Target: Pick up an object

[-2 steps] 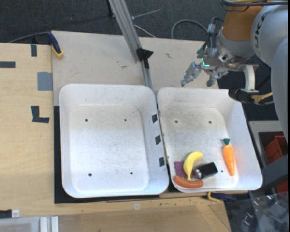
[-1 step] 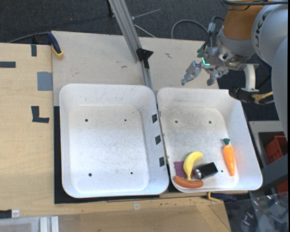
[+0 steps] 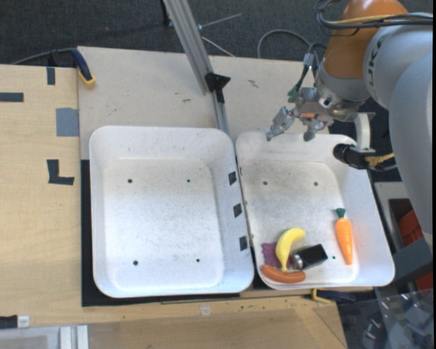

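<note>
Across the bench from left to right, the left bin (image 3: 160,209) lay bare, and the right bin (image 3: 312,173) held all the pickable things, huddled at its near edge. First among them came a purple scrap (image 3: 267,252), then a red sausage-shaped toy (image 3: 282,274) lying along the rim, with a yellow banana (image 3: 288,244) curving up just above it and touching a small black block (image 3: 312,256). Well apart, near the right wall, an orange carrot (image 3: 344,240) lay lengthwise with its green tip pointing away.

All looked like light plastic toys, stiff and rather slippery. The carrot seemed the fairest pick: it stood alone, and a grip across its thick upper half would leave room for both fingers. The banana's curve and its crowded neighbours made it the harder catch; the sausage sat too tight against the wall.

Up at the far rim of the right bin, the gripper (image 3: 295,128) hovered with its fingers spread and nothing between them, though at that slant its height above the bin was hard to judge.
</note>
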`<state>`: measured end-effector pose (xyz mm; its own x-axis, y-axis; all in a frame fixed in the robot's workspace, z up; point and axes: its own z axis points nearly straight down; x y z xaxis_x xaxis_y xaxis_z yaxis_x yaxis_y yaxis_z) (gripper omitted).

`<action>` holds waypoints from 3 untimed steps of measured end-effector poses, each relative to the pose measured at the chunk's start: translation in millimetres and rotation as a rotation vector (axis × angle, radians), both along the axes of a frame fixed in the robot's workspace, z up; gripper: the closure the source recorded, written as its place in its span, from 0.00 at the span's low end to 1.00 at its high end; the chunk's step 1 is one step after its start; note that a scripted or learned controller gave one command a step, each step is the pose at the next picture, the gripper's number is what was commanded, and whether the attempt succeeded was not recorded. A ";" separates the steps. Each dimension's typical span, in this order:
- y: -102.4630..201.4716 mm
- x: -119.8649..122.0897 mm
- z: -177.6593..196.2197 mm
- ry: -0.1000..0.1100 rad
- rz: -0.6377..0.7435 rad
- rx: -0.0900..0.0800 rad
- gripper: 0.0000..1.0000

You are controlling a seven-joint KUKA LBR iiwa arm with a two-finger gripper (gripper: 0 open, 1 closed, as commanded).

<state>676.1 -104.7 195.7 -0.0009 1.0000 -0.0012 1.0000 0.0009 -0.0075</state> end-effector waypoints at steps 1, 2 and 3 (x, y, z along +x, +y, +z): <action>1.1 -1.6 -43.9 -0.001 0.001 0.000 0.00; 3.3 -2.6 -87.9 0.000 0.001 0.001 0.00; 3.8 -1.1 -74.4 -0.005 0.003 -0.001 1.00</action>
<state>675.1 -100.9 121.3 -0.0040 1.0000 -0.0017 1.0000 0.0040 -0.0022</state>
